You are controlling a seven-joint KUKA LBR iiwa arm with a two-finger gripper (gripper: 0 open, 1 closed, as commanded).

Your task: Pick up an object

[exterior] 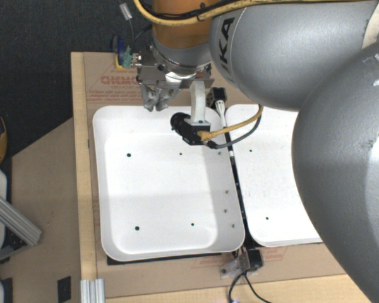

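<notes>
1. Tool (pixel 156 100): hangs over the far rim of the left bin (pixel 114 188); whether its jaws stand apart or together cannot be told.
2. Task object: none is discernible on the left bin's floor, which carries small dark dots; the right bin (pixel 271 188) is largely hidden by the arm (pixel 290 43).
3. Risk, as a judgement: descending here, the tool may strike the rim or close on nothing.

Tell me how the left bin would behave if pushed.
The left bin looks thin-walled, so it is probably light and may slide on the board. Being wide and shallow, it should hardly tip. Its glossy surface looks slippery.
</notes>
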